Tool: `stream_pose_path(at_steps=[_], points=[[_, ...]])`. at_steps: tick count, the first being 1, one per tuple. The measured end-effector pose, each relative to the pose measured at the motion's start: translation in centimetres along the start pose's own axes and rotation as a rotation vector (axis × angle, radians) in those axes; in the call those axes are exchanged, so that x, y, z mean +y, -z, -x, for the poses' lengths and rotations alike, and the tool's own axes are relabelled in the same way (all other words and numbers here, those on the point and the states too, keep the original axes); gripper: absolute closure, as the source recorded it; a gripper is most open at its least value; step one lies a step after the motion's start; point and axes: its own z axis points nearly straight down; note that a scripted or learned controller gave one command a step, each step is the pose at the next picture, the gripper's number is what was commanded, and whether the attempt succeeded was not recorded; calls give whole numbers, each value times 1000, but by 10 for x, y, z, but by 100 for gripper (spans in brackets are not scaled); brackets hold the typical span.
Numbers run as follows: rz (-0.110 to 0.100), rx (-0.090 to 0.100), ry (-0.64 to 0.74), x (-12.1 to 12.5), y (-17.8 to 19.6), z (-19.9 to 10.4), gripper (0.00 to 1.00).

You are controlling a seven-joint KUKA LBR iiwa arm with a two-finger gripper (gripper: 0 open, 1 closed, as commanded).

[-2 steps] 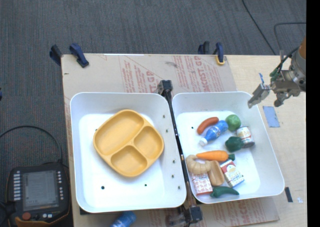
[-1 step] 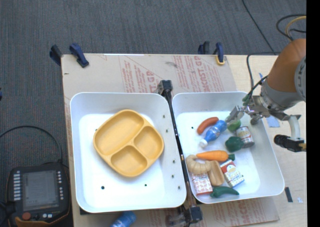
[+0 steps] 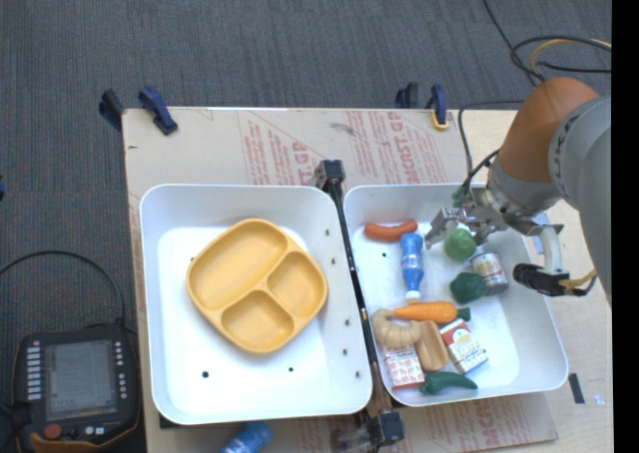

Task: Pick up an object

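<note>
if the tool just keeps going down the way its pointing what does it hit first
Most likely the green ball in the right bin: the tool sits right over it. Depth is hard to judge; whether they already touch is unclear.

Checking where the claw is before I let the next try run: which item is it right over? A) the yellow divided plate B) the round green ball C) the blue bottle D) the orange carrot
B: the claw sits directly above the round green ball in the right bin, while the carrot and blue bottle lie apart from it.
</note>
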Motion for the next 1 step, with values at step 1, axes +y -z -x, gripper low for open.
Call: stream_pose_path(at_steps=[1], points=[[0,0,3,0,10,0,100]])
